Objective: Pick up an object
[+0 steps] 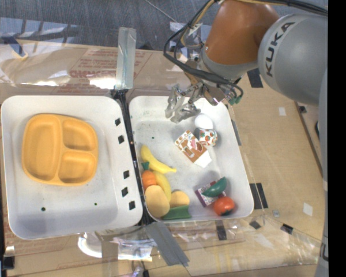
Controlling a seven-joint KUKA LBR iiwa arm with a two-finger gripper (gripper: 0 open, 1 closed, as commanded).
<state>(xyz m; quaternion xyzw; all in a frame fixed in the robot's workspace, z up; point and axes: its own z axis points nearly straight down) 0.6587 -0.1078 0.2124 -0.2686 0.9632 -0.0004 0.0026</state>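
The arm (259, 36) is cut off at the frame's right, and its bulk hides the bench behind it. The gripper (180, 105) hangs over the far edge of the right bin (240, 154), fingers pointing down; whether they are open or shut cannot be told, and nothing shows between them. Just nearer than the gripper lie a white egg (203, 122), a patterned cup (208, 137) and a box (191, 146). Further from it sit a banana (155, 161), an orange (149, 179), a tomato (224, 205) and other toy food. The left bin (11, 154) holds a yellow tray (59, 149)
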